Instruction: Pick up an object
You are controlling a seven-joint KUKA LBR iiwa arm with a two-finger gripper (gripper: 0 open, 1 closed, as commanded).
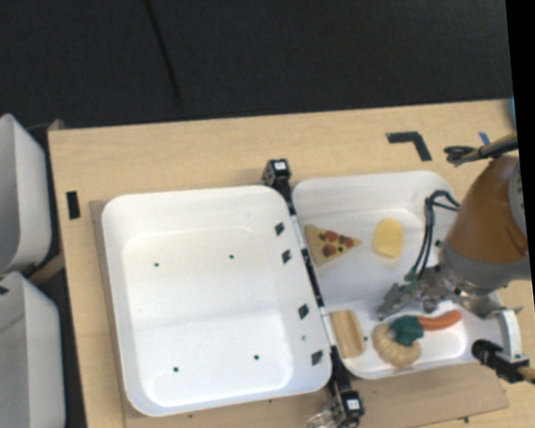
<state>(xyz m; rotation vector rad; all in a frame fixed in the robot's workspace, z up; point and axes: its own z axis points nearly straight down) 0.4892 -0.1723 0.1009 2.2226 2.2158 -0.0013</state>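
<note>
— Where was the green toy (408, 329)?
— In the right bin (359, 188), beside a croissant (393, 348) and a carrot (441, 320), directly beneath the claw (409, 300).
— Picked up?
— Not yet; nothing was lifted. I couldn't tell how the claw stood.

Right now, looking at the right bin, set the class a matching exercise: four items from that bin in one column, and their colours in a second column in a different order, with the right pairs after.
Column one:
1. pizza slice
2. round flat piece
3. block by the divider
4. lump beside the gripper

Column two:
A. green
B. pale yellow
C. tan, like wood
D. orange-brown with red spots

Pairs: 1-D, 2-B, 3-C, 4-A

All four lie in the right bin, where the gripper is lowered.
</note>
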